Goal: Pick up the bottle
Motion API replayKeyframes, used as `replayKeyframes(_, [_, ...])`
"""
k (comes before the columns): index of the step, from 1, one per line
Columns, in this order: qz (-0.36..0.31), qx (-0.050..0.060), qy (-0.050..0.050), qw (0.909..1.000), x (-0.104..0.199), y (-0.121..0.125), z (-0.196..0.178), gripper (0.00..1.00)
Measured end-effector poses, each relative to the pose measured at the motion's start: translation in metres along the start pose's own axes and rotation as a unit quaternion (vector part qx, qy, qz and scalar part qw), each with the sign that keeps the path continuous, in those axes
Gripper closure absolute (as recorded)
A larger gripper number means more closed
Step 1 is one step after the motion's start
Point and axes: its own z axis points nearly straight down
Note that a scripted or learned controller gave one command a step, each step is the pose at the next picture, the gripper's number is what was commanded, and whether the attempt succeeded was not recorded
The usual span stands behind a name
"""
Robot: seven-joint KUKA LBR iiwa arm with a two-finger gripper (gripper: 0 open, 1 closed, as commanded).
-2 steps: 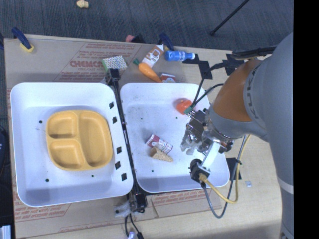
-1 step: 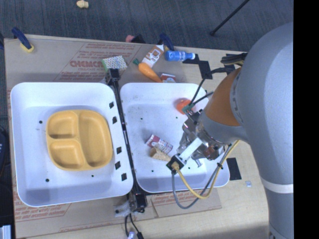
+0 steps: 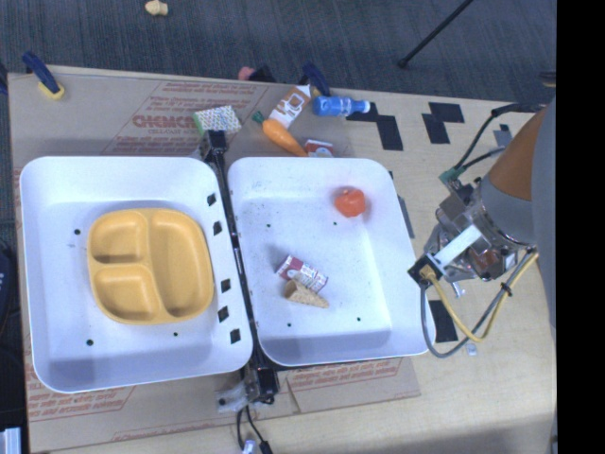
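Two white bins side by side: yellow divided plate (image 3: 149, 265) in left bin (image 3: 38, 282); tomato (image 3: 350, 201) in right bin (image 3: 378, 334). Blue bottle (image 3: 338, 107) behind bins on bench. Gripper (image 3: 452, 261) right of bins; opening indiscernible.

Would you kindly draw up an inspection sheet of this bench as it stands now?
Surface: cardboard-covered bench bearing left white bin and right white bin.
Job's things: blue plastic bottle lying on the bench behind the right bin.
Clutter: yellow divided plate in left bin; orange-red round fruit, red-white packet, tan wedge in right bin; orange carrot near bottle.
Grippers: gripper right of right bin, away from bottle.
Cables: yellow cable looping below the wrist.
Surroundings: dark carpet.
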Motion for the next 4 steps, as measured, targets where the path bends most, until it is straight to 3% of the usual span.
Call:
replayKeyframes(1, [-0.014,0.001,-0.001,0.9999,0.003,-0.007,0.072,1.00])
replayKeyframes(2, [-0.047,0.002,-0.001,0.9989,0.022,-0.049,0.068,1.00])
replayKeyframes(3, [0.028,0.002,-0.001,0.9996,0.034,-0.074,0.069,1.00])
replayKeyframes(4, [0.100,0.000,-0.001,0.9950,0.044,-0.096,0.044,1.00])
